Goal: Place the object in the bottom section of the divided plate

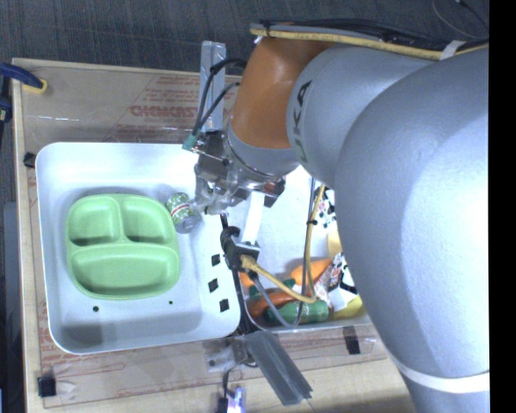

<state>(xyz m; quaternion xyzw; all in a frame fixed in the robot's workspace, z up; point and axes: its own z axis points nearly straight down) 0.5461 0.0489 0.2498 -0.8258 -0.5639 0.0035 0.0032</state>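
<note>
Clamps (21, 77), blue, sit at far left on the bench edge, w/ dark carpet beyond. Next comes the bench (112, 101), pale wood w/ faded red print under a clear sheet. On it the left bin (47, 231), white & shallow. Inside that bin lies the plate (123, 246), light green, divided: two small sections at the top, one big section along the bottom. All three sections look bare.

Just right of the plate, touching or nearly touching its upper right corner, is a small can (181, 211), green & white label, shiny end, lying tilted on the bin floor. It's outside the plate, not in the bottom section. Black squares (217, 282) mark the bin wall right of the plate.

Gripper (211, 198) hangs right beside the can, approx. level w/ it, metal parts & cables crowded round. Whether it has the can, or how far apart the fingers are: can't tell from this angle.

Further right, the arm (396, 196), huge & grey w/ orange band, covers most of the right bin (284, 327). What shows there: orange, green & yellow bits heaped together, plus a black-and-white patterned item; can't make out what each is.
</note>
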